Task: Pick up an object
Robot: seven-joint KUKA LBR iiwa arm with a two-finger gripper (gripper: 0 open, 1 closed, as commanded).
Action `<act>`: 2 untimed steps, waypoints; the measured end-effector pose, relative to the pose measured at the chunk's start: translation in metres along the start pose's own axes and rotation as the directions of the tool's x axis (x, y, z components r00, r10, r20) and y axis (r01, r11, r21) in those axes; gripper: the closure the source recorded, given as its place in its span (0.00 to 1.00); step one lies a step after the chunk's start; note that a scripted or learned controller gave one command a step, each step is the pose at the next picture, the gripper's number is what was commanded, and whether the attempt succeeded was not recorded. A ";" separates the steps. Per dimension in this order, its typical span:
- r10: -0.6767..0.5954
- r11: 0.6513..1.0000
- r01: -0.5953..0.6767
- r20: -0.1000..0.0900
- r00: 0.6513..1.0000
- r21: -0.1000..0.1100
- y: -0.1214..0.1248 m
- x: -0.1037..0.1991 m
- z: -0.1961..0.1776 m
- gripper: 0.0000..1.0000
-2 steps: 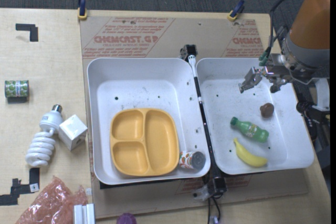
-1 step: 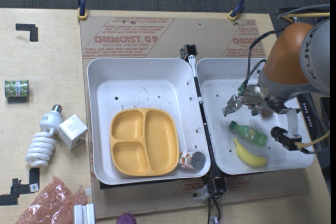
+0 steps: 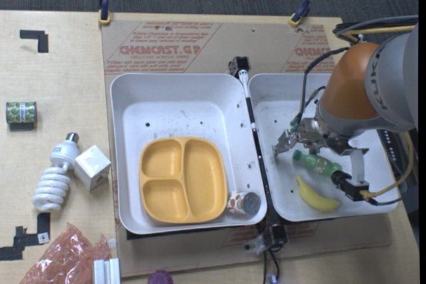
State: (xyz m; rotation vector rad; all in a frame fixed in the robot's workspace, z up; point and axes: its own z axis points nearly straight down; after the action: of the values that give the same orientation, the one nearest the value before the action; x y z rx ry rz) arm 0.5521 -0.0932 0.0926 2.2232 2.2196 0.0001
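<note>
At the bottom left of the frame you see a crumpled pink mesh bag (image 3: 63, 256) on the bench, and above it a white spiral light bulb (image 3: 53, 176) lying just beside a small white cube (image 3: 92, 166). In the left bin (image 3: 126, 143) a yellow divided plate (image 3: 183, 179) lies flat toward the lower side, and a small can (image 3: 243, 203) lies on its side at the bin's lower right corner, just beside the plate's edge. In the right bin (image 3: 279, 110), near its lower edge, a yellow banana (image 3: 316, 196) lies slanted; just above it a green bottle (image 3: 318, 163) lies on its side. The gripper (image 3: 293, 143) sits low in this bin at the bottle's left end, its metal fingers (image 3: 285, 145) spread apart, and you can see nothing caught between them; whether a fingertip touches the bottle you cannot tell. The grey arm with its orange band (image 3: 356, 86) comes in from the right of the frame above the bottle. Farther up at the left, a small green can (image 3: 21, 113) lies on the bench, and two blue clamps (image 3: 104, 6) hold the printed board at the top.
</note>
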 end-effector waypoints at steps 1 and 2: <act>0.002 1.000 -0.002 0.001 1.000 -0.002 0.001 -0.001 -0.010 1.00; -0.001 1.000 0.001 0.000 1.000 -0.001 -0.016 -0.078 -0.008 1.00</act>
State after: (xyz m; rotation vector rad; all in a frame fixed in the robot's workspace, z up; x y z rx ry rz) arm 0.5360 -0.1715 0.1005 2.2218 2.2194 0.0008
